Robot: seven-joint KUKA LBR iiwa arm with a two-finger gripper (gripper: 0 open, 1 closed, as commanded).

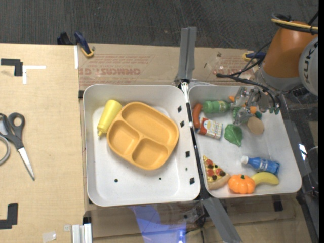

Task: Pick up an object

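While the gripper [246, 107] hung low in the right bin [288, 135], its grasp could not be judged. Nearest lay a tan object [255, 126] and green leaf [233, 134]; descent should centre squarely on one.

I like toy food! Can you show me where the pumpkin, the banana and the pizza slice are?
pumpkin [241, 184], camera view, middle of its orange body
banana [266, 178], camera view, middle of its yellow curve
pizza slice [213, 171], camera view, its topped face
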